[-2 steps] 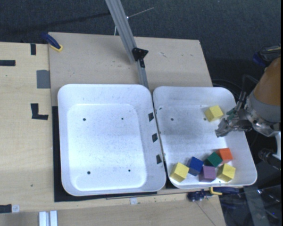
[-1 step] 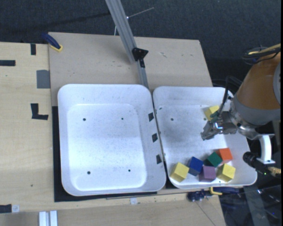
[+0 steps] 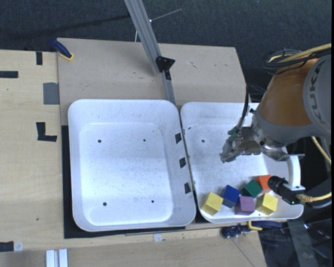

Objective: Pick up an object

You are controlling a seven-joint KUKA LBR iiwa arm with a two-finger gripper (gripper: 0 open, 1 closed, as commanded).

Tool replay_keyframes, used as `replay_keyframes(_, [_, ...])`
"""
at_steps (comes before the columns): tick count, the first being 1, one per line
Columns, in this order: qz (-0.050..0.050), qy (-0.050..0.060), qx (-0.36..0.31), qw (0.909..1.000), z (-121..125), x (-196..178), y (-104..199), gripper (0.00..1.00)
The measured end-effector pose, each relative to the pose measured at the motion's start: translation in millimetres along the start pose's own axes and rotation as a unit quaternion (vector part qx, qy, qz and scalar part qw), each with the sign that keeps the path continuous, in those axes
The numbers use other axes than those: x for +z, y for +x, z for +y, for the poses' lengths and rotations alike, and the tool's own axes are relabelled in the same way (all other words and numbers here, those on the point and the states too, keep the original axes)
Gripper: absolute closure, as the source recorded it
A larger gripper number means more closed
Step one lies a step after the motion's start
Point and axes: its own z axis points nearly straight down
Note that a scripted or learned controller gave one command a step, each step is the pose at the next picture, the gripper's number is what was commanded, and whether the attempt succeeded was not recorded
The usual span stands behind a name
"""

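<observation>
Where the bench (image 3: 22,121) begins at the left, black tape marks and one grey patch lie on bare wood, and a small blue and yellow clip (image 3: 62,49) sits near the far edge. Next comes the left bin (image 3: 125,163), a shallow white tray with a few dark dots on its floor and a faint speckling of dirt. A grey pole (image 3: 146,32) slants down from the top toward the seam where the two bins touch, and three small black tabs line that seam. The right bin (image 3: 211,138) holds its load in the near corner: a yellow cube (image 3: 212,203) at the left of the cluster, a blue cube (image 3: 231,195) touching it, a purple cube (image 3: 246,204) just beside that, a green cube (image 3: 253,188) behind the purple one, an orange cube (image 3: 264,181) partly hidden at the far right, and a second yellow block (image 3: 268,203) at the near right rim. No lettering on the bins or cubes is legible; part of a word shows on the arm's grey shell, too cut off to read. The arm (image 3: 292,102) enters from the right, orange band uppermost, its wrist bent down over the right bin. The gripper (image 3: 234,149) hangs above bare bin floor, well apart from the cubes, with nothing between its fingers; whether they are spread or closed cannot be told.
</observation>
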Motion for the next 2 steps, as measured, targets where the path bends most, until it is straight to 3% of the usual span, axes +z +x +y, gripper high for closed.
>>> replay_keyframes(2, [0.000,0.001,-0.001,1.0000,-9,-5,116,1.00])
